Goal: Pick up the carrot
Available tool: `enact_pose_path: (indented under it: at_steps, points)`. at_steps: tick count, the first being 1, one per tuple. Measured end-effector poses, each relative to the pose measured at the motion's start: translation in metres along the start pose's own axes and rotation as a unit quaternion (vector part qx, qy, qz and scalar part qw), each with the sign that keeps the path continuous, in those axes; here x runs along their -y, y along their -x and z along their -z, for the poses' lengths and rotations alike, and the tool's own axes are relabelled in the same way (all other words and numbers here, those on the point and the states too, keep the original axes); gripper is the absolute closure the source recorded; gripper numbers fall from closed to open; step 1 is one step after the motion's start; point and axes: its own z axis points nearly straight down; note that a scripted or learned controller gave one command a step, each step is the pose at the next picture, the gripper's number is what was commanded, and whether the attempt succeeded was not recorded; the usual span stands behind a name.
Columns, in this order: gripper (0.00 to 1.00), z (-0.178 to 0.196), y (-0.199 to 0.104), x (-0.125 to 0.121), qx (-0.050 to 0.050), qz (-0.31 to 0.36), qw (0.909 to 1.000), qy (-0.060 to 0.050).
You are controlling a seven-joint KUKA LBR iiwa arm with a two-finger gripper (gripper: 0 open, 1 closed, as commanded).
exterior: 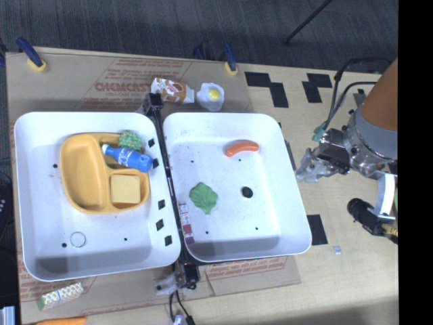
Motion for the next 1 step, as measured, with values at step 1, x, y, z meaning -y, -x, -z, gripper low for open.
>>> enact_pose_path:
  at_steps: [1]
  points:
    - [1.0,0.0379,0.0062,-0.002,0.0,0.038,0.9993,0.0]
